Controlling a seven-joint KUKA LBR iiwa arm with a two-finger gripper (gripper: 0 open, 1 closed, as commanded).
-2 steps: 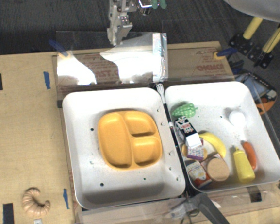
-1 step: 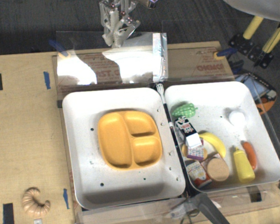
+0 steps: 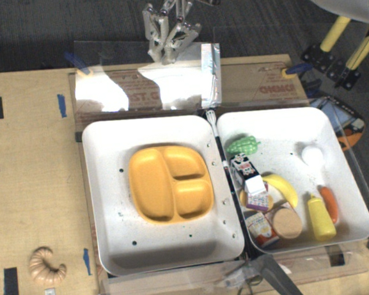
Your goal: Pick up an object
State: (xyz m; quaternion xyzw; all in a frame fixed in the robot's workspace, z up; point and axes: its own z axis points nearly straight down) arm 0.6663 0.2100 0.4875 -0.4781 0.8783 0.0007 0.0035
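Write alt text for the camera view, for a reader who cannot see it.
A robot gripper hangs above the far edge of two white bins. The left bin holds a yellow divided tray; the right bin holds toy food, including a banana and mustard bottle.

**Bench seen from above**

Gripper (image 3: 170,45) above far edge, beyond left bin (image 3: 106,202). Yellow tray (image 3: 170,182) in left bin. Right bin (image 3: 351,187) with banana (image 3: 284,187), mustard bottle (image 3: 320,216), green toy (image 3: 243,146), small cartons (image 3: 257,195). Croissant (image 3: 46,265) on bench (image 3: 28,189), left.
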